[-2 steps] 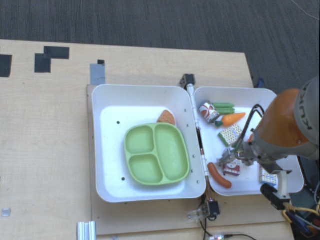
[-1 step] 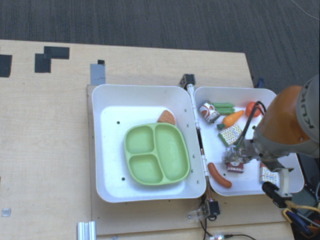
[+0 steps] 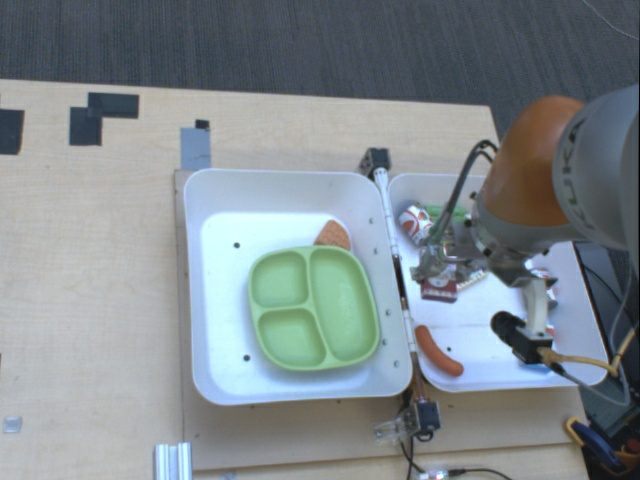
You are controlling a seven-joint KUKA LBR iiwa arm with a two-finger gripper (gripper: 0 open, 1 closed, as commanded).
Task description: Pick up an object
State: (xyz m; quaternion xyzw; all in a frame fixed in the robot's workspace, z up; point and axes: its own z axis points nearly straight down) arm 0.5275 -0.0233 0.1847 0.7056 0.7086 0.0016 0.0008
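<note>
End effector (image 3: 440, 260) low in right bin (image 3: 480, 373), directly above small dark-red packet (image 3: 438, 289), likely pick target; open or closed, impossible to tell under bulky wrist. Trouble ahead, by the look of it: flat packet sliding along bin floor instead of lifting, or crumpled red-and-white can (image 3: 414, 220) just beside getting knocked toward bin wall, with sausage (image 3: 438, 353) near front corner out of harm's way. Pale print on packet, too small to read; no legible brand anywhere.

One fixed camera high above the bench (image 3: 90, 298), angled down over both white bins (image 3: 200, 298), arm (image 3: 560, 178) entering from the right.
</note>
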